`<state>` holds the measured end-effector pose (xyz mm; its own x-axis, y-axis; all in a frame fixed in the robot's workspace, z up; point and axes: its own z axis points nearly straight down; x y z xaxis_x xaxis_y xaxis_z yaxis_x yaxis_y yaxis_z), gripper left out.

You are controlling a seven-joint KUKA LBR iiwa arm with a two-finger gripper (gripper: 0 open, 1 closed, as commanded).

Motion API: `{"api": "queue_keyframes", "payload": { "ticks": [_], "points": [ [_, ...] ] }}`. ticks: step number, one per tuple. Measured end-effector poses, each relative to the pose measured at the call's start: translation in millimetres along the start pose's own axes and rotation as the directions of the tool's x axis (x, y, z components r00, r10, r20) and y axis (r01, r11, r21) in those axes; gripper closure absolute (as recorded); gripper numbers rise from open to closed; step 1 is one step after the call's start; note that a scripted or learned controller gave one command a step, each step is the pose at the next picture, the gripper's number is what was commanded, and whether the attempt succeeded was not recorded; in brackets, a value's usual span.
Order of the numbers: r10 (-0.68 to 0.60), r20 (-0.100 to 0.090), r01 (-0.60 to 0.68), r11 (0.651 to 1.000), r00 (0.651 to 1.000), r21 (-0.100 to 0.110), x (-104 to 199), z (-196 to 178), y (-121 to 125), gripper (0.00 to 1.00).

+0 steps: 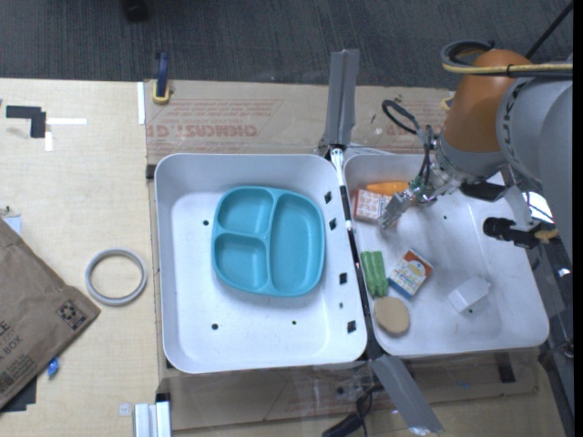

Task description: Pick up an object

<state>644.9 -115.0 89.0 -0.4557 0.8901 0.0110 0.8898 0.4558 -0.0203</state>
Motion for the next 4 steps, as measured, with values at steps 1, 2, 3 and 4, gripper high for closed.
{"api": "queue_keyframes", "payload": {
  "ticks": [1,2,3,4],
  "points": [
    [-0.207,0.015,0.207,0.978,0.978,-0.017,41,1,-146,0.0],
    [0.032,0.009,-0.032,0.999,0.999,-0.02,40,2,-168,0.0],
    [0.035,0.01,-0.034,0.999,0.999,-0.021,40,-7,-167,1.0],
    [0.407,0.003,-0.407,0.913,0.913,-0.022,43,0,-87,1.0]
  ]
}}
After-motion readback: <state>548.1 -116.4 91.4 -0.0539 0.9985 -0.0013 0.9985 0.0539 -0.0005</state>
